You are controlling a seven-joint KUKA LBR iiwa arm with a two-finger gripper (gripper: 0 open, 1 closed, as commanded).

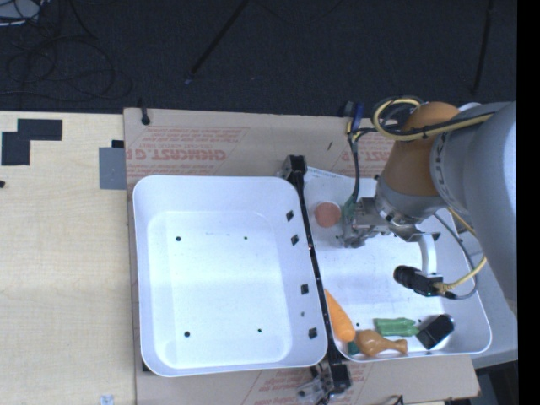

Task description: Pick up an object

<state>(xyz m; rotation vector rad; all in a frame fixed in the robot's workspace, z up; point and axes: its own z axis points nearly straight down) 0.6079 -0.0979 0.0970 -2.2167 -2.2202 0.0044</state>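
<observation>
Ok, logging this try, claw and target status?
Claw low in right bin, beside pinkish ball; grip unclear. Carrot, green piece, black block along near wall. Nothing blocking the ball.

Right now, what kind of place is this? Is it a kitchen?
Probably a robot lab, not a kitchen: a grey arm with cables reaches over two white bins on a bench, where small toys like a carrot lie.

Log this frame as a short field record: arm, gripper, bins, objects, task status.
arm: over right bin, reaching in from the right
gripper: low in that bin's far left part, beside pink ball
left bin: white
near edge of right bin: carrot, green piece, tan gourd-shaped toy, black block
task status: nothing visibly grasped
</observation>
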